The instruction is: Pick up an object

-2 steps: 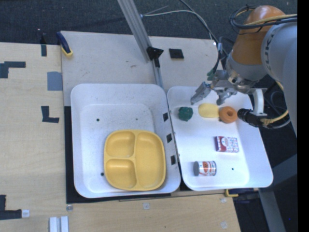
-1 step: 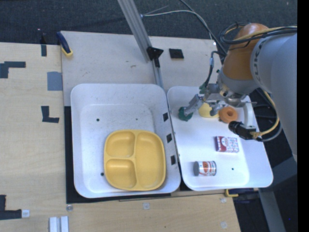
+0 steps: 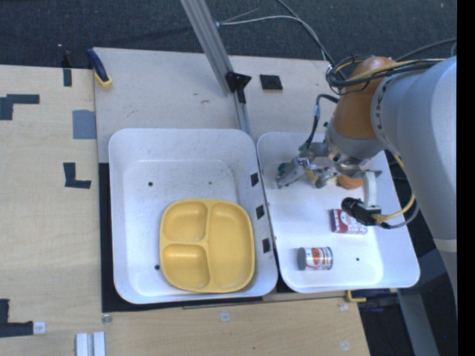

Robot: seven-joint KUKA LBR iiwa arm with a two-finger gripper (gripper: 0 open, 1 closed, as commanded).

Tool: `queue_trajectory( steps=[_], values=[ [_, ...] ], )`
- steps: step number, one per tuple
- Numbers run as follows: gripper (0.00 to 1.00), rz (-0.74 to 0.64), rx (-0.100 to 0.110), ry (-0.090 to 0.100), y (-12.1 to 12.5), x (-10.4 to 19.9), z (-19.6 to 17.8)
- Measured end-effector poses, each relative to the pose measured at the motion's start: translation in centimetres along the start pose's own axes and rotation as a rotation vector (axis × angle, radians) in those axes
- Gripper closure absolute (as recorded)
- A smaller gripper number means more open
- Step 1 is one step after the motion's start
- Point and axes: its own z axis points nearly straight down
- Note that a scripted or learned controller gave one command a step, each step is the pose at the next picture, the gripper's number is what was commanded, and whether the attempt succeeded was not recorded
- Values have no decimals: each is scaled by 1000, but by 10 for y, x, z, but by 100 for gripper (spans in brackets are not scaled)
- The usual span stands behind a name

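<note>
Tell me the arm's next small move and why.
Probably shift the gripper toward the near side of the right bin, above the can. The gripper sits at the bin's far end, the can lies on its side near the front edge, and the red-and-white packet lies between them.

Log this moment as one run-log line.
arm: over right bin | tool: low at bin's far end | can: on its side, near end, untouched | red-white packet: beside arm | left bin: yellow tray
</note>
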Motion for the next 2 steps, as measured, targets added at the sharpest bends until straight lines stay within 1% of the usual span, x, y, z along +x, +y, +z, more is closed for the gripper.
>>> queue_trajectory(
  steps=[1, 2],
  values=[
    [0, -1, -5, -1, 1, 0, 11],
    [100, -2, -10, -2, 2, 0, 0]
  ],
)
